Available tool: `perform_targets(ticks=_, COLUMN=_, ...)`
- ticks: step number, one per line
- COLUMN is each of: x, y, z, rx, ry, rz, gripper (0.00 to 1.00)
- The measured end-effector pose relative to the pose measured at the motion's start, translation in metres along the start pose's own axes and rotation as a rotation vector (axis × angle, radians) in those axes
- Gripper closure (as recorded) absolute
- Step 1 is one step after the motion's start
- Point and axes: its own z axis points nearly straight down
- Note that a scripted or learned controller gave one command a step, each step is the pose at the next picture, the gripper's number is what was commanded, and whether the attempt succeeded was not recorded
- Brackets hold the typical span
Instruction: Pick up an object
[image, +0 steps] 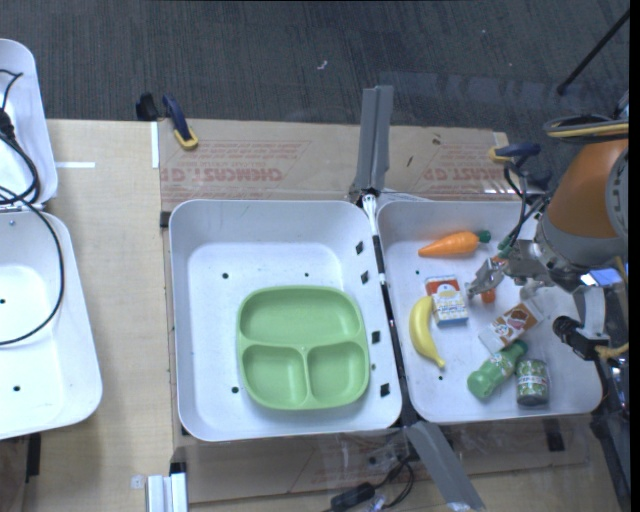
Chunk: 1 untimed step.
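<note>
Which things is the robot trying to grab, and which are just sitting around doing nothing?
Things for the job, all in the right bin: gripper, carrot, banana, small carton, snack packet, green bottle, green can.

Just lying about: green divided plate in the left bin, blue-and-yellow clamp on the bench.

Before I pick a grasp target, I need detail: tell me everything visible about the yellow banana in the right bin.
The yellow plastic-looking banana lies flat on the floor of the right white bin, near its left wall. It curves like a crescent, one tip toward the small box beside it, the darker tip pointing down-right. It looks whole and smooth. Whether it touches the box is unclear. The gripper is apart from it.
</note>
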Motion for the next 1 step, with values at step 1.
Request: perform_targets(ticks=1, x=-0.0005, y=0.0002, z=-0.0088, rx=0.001, ry=0.0, rz=0.002, gripper=1.0)
